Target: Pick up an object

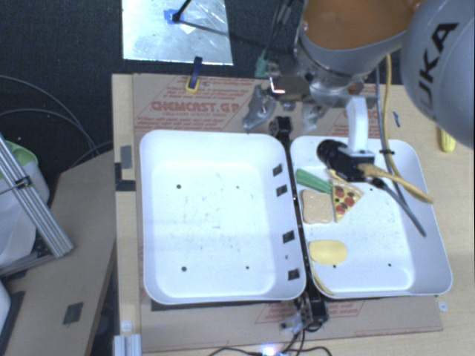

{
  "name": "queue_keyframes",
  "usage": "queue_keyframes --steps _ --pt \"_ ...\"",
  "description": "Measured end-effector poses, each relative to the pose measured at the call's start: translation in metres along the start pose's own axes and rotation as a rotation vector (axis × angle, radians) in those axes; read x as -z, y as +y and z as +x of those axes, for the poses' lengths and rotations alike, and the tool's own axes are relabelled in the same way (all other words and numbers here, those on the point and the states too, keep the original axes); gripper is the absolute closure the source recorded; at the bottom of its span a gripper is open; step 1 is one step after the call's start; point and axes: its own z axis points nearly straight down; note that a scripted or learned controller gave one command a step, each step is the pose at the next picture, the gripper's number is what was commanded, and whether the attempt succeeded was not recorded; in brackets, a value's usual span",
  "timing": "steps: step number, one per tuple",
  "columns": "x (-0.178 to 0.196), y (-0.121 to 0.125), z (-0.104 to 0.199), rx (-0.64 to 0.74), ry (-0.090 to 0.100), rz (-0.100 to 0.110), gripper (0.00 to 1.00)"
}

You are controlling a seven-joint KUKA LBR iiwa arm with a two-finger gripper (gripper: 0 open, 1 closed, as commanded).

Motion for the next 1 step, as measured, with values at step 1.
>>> queue_keyframes --steps 1 --pt "0.0758 -0.0269 0.0026 0.010 0.005 -0.005 0.00"
